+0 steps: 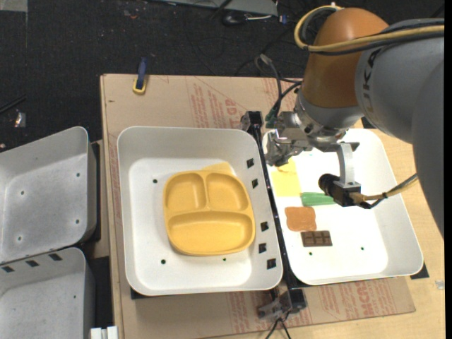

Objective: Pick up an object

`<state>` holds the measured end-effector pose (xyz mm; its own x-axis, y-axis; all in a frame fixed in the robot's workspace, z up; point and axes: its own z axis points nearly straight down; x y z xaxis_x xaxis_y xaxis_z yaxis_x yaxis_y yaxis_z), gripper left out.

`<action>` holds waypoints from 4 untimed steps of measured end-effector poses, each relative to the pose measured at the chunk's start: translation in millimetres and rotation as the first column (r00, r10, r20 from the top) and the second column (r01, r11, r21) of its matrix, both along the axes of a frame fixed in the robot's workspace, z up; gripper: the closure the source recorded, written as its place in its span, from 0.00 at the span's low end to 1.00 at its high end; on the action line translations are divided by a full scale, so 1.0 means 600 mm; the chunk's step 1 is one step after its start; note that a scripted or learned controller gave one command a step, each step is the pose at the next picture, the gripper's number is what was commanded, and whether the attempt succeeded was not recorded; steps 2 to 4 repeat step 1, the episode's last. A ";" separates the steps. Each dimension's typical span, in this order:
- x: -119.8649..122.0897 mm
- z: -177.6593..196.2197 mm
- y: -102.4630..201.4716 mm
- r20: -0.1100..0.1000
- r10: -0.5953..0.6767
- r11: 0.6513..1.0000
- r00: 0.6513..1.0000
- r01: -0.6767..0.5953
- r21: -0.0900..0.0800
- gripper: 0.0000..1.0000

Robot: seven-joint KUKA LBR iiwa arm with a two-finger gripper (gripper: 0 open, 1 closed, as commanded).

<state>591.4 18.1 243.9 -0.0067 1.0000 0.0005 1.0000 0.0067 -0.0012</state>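
The hand (293,145) hangs under the arm's orange band at the top left corner of the right bin (399,249), low over the bin floor beside the divider, and its tips are hidden in the clutter of the wrist, so I cannot tell how wide it stands or whether anything sits in it. Just below it lies a pale yellow flat piece (286,182), the closest candidate for the pick; it looks thin and light, like a sheet or slice of toy food, probably stiff enough not to fold but lying flush on the floor, so an edge-on pinch would likely be the only way in. Next to it a small green strip (318,199) lies partly under a black fitting on the arm, then an orange-brown rounded slab (301,219) and a dark brown ridged block (316,239), both low and small; the brown block seems the thickest and so the easiest to grip across its short sides. In the left bin (138,256) rests a yellow divided tray (209,213), hard, smooth and wide, likely graspable only at its raised rim. Both bins sit on the cardboard-covered worktop (120,104).
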 end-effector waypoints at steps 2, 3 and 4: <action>0.008 0.012 0.087 0.003 -0.001 1.000 1.000 0.001 0.000 1.00; 0.008 0.012 0.087 0.003 -0.001 1.000 1.000 0.001 0.000 1.00; 0.008 0.012 0.087 0.003 -0.001 1.000 1.000 0.001 0.000 1.00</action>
